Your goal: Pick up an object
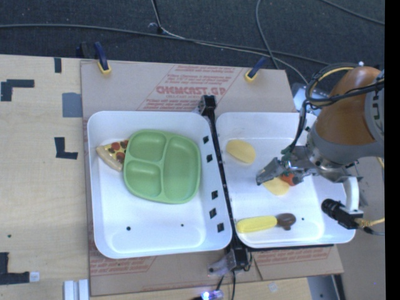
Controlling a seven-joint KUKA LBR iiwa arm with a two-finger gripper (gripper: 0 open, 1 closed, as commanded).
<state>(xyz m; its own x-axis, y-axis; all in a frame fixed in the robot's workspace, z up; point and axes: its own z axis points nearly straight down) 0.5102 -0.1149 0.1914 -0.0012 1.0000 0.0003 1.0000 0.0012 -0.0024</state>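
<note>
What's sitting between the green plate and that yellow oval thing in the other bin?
In the camera view, the black divider where the two bins meet lies between the green plate and the yellow oval; otherwise just white bin floor.

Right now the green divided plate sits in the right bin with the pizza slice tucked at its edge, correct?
Not quite. The camera view shows the green divided plate in the left bin, not the right one. The pizza slice is indeed tucked at its edge there.
</note>
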